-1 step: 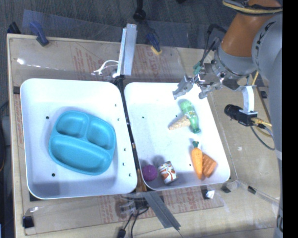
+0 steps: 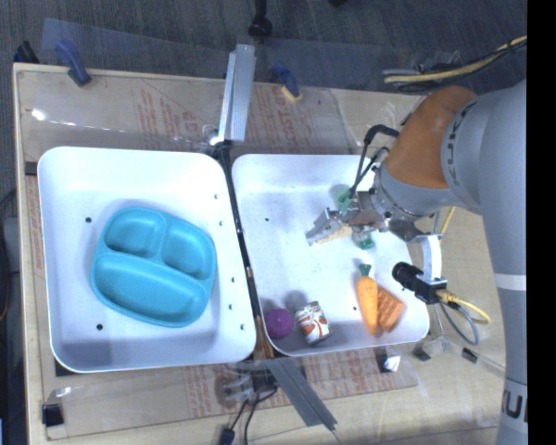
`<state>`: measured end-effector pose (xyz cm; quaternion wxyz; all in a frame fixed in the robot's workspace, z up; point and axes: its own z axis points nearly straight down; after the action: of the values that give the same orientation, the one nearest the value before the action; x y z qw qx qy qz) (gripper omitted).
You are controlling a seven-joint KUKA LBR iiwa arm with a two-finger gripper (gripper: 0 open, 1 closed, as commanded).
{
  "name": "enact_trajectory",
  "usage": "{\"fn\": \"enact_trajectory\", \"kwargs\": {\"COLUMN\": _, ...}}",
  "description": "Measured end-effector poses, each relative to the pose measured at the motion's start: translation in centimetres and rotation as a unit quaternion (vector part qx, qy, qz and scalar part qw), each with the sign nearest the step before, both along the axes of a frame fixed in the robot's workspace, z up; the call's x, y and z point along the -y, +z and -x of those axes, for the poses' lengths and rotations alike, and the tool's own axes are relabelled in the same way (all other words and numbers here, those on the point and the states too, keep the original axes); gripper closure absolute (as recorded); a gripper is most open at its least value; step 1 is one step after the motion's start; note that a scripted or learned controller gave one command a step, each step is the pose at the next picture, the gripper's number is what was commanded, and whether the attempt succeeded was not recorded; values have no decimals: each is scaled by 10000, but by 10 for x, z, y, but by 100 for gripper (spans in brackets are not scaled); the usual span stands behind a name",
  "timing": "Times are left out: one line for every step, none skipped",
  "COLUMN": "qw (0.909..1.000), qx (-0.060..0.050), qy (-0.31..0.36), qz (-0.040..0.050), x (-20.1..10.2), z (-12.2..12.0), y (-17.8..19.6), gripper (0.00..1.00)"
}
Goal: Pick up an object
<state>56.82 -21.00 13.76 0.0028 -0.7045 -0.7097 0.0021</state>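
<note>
Even, fairly bright overhead light fills the scene. The white bins (image 2: 139, 170) glare slightly and wash out at the rims. Shadows are soft and short, falling beneath the arm (image 2: 473, 156). Focus is moderate; small items look slightly blurred, with coarse grain.

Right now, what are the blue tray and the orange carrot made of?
The blue tray looks like smooth moulded plastic: even colour, rounded compartments and a soft shine. The carrot is probably a plastic toy, since its orange is very bright and even, but from this far I can't be sure.
</note>
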Motion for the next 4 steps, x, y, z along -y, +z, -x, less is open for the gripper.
{"fn": "enact_trajectory", "kwargs": {"qw": 10000, "qx": 11, "qy": 6, "qz": 4, "x": -1, "z": -53, "y": -46, "gripper": 0}}
{"fn": "enact_trajectory", "kwargs": {"qw": 10000, "qx": 13, "qy": 3, "qz": 1, "x": 0, "z": 17, "y": -46, "gripper": 0}}
{"fn": "enact_trajectory", "kwargs": {"qw": 10000, "qx": 31, "qy": 5, "qz": 3, "x": 0, "z": 91, "y": -45, "gripper": 0}}
{"fn": "enact_trajectory", "kwargs": {"qw": 10000, "qx": 11, "qy": 13, "qz": -4, "x": -44, "z": 92, "y": -47, "gripper": 0}}
